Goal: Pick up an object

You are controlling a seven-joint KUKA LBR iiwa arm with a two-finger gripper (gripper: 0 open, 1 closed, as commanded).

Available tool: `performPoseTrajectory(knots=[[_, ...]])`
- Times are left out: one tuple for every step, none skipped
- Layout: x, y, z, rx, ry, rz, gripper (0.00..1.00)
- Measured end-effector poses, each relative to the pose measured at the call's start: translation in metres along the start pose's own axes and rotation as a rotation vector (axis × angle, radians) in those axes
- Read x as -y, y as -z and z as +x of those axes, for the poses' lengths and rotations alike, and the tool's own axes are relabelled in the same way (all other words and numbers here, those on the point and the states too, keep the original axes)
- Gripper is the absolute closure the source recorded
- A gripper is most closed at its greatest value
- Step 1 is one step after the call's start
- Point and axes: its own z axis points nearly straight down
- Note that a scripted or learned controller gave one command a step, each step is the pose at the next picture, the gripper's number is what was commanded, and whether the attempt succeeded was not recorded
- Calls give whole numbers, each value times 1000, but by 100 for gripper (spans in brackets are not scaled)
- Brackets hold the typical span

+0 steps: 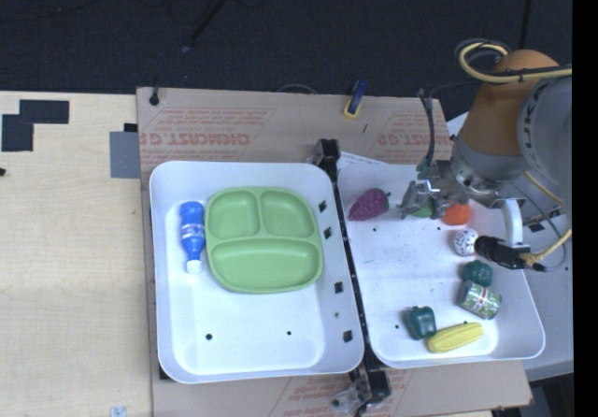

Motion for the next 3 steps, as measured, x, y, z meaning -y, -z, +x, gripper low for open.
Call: performPoseTrajectory(knots=[[1, 62, 3, 0, 2, -1, 100], [0, 89, 1, 0, 2, 1, 100], [11, 81, 56, -3, 4, 6, 100]])
